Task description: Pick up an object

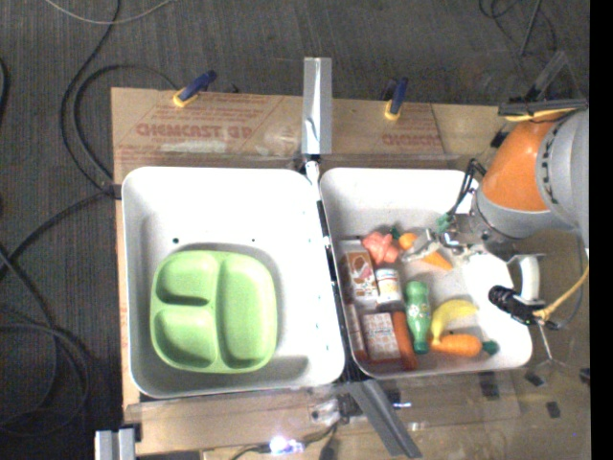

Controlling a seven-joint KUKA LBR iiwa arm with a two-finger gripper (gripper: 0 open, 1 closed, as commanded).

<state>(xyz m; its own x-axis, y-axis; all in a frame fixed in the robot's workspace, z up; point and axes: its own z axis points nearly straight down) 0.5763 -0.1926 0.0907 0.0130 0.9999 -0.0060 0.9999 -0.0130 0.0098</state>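
The right bin (pixel 383 192) holds several toy foods. Among them are a pink-red piece (pixel 381 246), a small orange piece (pixel 409 241), an orange wedge (pixel 436 261), a white can (pixel 387 286), a green bottle (pixel 418 314), a banana (pixel 452 314) and a carrot (pixel 458 345). Flat packets (pixel 359 272) (pixel 380 335) lie along the bin's left wall. My gripper (pixel 447 242) hangs low over the upper right of the pile, just above the orange wedge, with the orange-banded wrist (pixel 517 175) behind it.
In the left bin (pixel 153 195) lies a green divided plate (pixel 215 310). A metal post (pixel 316 103) stands behind the seam between the bins. Two clamps (pixel 194 87) (pixel 395 98) grip the cardboard backing. Cables run over the floor.
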